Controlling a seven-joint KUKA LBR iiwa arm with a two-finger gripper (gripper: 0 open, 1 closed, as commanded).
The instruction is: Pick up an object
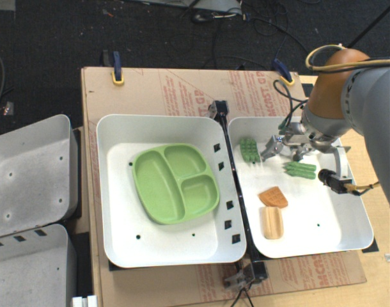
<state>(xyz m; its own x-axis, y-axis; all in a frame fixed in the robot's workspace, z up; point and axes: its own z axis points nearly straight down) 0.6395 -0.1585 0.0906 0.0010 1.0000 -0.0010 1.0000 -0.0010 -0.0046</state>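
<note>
In the right bin (348,229) lie a green ridged block (249,151) near its left wall, a green pickle-like piece (300,170) toward the middle, an orange wedge (273,197) and a tan cylinder (272,222) below it. My gripper (286,147) hangs over the back of this bin, between the green block and the green piece. Its dark fingers point down and left, and nothing shows between them.
The left bin (115,235) holds a green divided plate (176,183). A black divider (228,165) runs between the bins. Grey metal panels (29,171) lie to the left of the bench. The arm's cable (339,183) trails over the right bin.
</note>
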